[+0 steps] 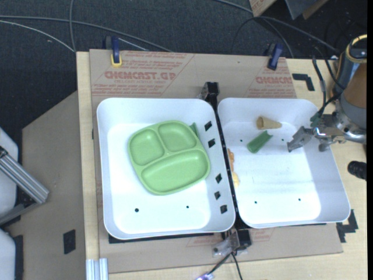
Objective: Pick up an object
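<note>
Near right bin's back wall: small green block [259, 142].

A divided plate [169, 157] is lying in the left bin [116, 214]. A cone [268, 123] and a block [259, 142] are sitting in the right bin [326, 203], the cone behind.

Red print reading "CHEMCAST GP" runs across the brown board [145, 72] behind the left bin. A second red print on the same board behind the right bin is partly readable, apparently "CHEMCAST".
</note>
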Available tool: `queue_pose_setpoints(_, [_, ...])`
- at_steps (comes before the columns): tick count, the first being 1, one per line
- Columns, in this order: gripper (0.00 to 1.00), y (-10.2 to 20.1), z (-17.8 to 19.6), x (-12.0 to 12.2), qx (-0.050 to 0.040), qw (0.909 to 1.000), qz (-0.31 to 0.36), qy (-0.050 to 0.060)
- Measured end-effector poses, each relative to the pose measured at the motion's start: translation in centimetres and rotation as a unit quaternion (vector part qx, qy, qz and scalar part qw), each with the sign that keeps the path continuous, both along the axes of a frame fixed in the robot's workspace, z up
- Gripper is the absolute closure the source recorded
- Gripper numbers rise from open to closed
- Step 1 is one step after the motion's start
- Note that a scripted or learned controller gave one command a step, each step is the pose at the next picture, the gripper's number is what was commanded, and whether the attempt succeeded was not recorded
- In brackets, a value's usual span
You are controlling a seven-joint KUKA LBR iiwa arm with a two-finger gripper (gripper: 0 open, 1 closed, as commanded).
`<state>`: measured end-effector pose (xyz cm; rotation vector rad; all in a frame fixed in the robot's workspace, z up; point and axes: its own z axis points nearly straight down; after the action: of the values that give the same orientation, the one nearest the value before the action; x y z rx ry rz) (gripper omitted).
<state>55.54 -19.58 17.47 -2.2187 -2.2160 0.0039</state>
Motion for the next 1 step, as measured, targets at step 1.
queue_pose_setpoints(1, [0.0,-0.16,-4.28,-0.26,0.0001,1.0,0.001,0.0])
